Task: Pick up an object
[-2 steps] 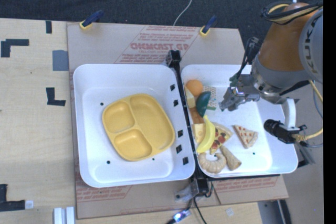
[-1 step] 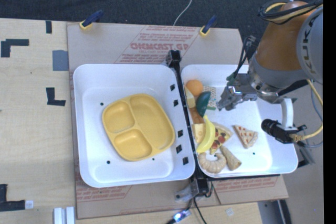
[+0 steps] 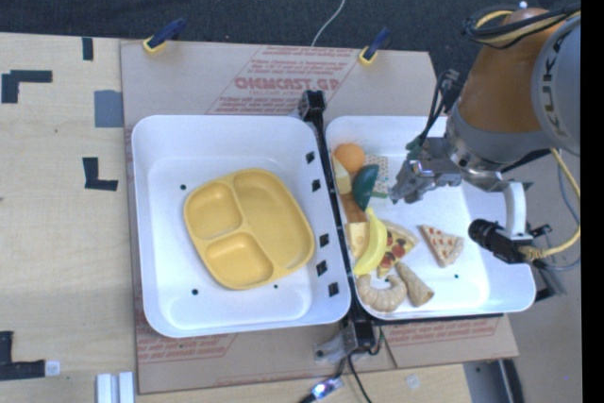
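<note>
The gripper [image 3: 408, 187] hovers low over the right bin [image 3: 491, 297], just beside crowded toy food [image 3: 377, 245] along its left wall; its jaws' opening cannot be told, and closing here may nudge neighbours or catch nothing.

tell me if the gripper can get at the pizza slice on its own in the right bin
Probably yes: the pizza slice lies flat with bare bin floor around it, apart from the other food, and the gripper hangs just up-left of it.
</note>
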Robot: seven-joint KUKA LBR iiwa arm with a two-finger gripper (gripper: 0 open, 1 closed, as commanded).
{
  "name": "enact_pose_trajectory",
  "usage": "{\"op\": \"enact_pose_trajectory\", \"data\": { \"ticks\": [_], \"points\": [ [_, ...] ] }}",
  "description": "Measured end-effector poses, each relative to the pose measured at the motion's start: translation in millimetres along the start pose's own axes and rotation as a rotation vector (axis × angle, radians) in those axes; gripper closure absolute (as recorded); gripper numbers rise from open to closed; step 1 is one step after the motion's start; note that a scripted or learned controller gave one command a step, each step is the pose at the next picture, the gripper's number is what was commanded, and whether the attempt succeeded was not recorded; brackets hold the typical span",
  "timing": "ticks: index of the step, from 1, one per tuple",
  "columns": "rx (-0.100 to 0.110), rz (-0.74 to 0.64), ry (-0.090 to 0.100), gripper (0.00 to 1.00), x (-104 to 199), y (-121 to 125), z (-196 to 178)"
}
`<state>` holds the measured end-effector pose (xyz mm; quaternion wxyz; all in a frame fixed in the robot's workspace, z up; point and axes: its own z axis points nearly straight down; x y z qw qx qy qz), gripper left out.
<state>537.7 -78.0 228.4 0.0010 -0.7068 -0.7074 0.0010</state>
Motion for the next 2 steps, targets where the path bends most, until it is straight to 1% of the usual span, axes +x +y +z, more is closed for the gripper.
{"op": "enact_pose_trajectory", "data": {
  "ticks": [1, 2],
  "points": [
    [-0.002, -0.001, 0.0, 1.0, -6, 17, -1],
    [0.001, 0.0, 0.0, 1.0, 1, 8, 14]
  ]
}}
